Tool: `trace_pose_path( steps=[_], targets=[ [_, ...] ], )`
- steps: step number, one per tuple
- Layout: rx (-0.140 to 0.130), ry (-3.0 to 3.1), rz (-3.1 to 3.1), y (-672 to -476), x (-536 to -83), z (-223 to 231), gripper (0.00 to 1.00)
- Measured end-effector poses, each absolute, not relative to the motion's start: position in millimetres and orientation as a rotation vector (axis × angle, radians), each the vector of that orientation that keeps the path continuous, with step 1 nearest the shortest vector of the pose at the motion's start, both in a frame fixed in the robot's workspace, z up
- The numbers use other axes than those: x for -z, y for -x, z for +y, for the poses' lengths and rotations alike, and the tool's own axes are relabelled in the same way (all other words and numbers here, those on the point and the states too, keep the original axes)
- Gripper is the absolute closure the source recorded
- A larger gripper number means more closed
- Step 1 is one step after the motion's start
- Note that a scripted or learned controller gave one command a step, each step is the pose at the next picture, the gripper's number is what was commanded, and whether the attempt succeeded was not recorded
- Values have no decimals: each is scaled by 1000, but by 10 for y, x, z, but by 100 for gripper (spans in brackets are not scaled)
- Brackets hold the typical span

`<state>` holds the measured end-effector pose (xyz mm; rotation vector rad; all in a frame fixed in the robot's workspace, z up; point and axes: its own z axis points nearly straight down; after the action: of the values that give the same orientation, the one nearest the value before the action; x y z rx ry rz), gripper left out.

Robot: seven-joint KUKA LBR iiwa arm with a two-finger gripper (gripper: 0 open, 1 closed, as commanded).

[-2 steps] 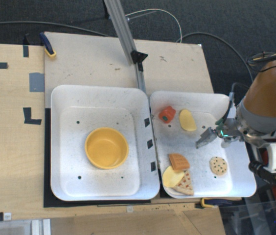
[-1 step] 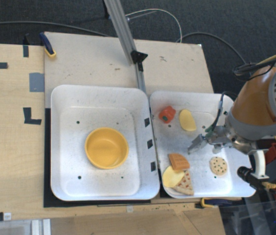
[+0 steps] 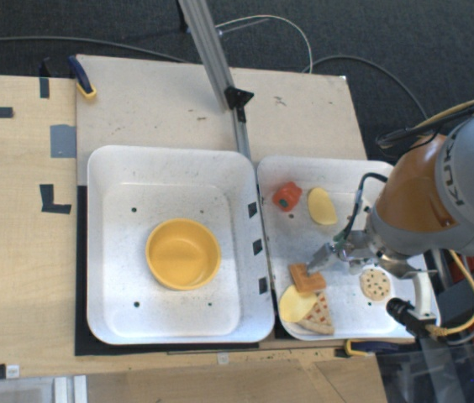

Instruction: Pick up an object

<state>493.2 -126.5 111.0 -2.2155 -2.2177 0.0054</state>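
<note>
My gripper (image 3: 321,259) reaches down into the right bin (image 3: 344,168), just right of and above a brown toast-like piece (image 3: 306,279). It does not visibly hold anything. Below the toast lie a pizza slice (image 3: 319,313) and a pale yellow round piece (image 3: 292,306). A chocolate-chip cookie (image 3: 376,285) sits to the gripper's lower right, partly under the wrist. Toward the bin's far side rest a small red-orange vegetable (image 3: 287,196) and a yellow oval piece (image 3: 322,206).
The left bin (image 3: 111,175) holds a yellow bowl (image 3: 183,253) near its middle. A grey pole (image 3: 212,44) slants down to the seam between the bins. The arm's orange band (image 3: 418,196) overhangs the right bin's right side. Cables trail behind the bench.
</note>
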Motion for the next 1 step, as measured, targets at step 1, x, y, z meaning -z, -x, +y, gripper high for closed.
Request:
trace_pose_path(
  steps=[1],
  targets=[
    [12,2222,-2225,-4972,-945,-1259,0]
  ],
)
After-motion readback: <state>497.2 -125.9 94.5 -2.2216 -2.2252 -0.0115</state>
